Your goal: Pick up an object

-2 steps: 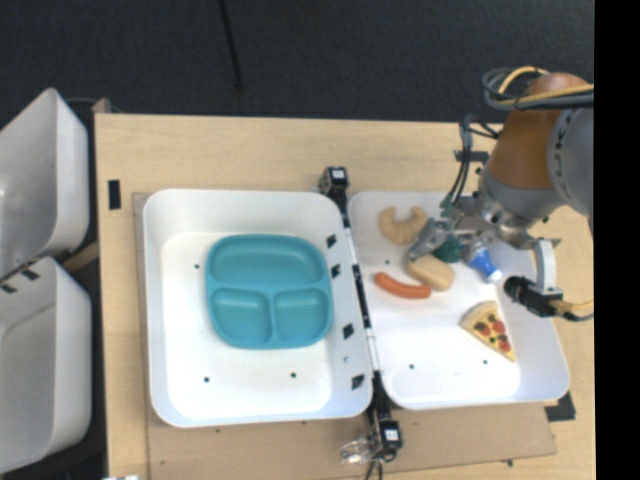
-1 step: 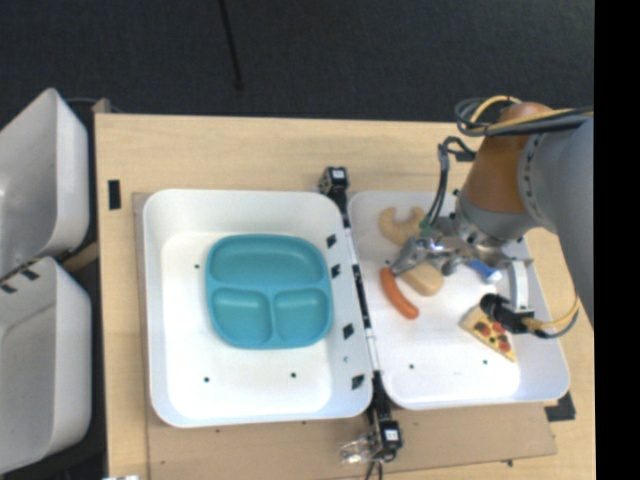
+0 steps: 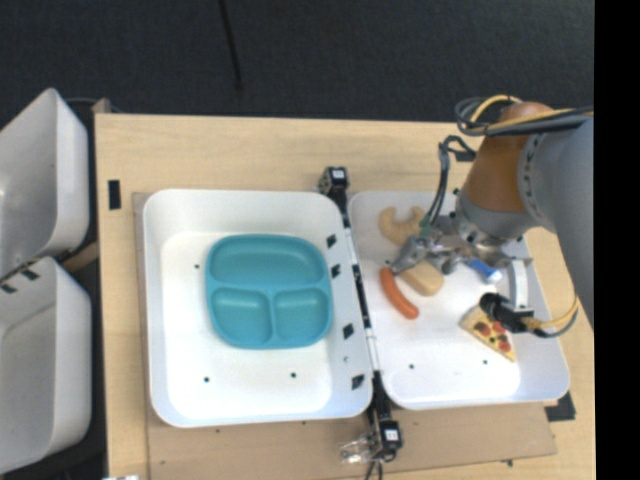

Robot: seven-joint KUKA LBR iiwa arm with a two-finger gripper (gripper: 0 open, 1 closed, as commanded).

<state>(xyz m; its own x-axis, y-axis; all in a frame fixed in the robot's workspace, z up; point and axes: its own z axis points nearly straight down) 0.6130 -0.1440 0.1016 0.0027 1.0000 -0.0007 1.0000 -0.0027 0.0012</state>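
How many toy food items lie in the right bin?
4: a beige croissant at the top, a tan bread piece under the gripper, an orange sausage, a pizza slice. More may hide beneath the arm.

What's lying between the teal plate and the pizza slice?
In the camera view, the orange hot dog lies between the teal plate and the pizza slice, past the bins' shared rims. A tan block sits just above it.

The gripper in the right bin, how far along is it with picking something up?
Done: the arm has reached into the right bin. In hand: the gripper sits low over the tan block, beside the hot dog. Left: nothing looks lifted; the pizza slice lies untouched.
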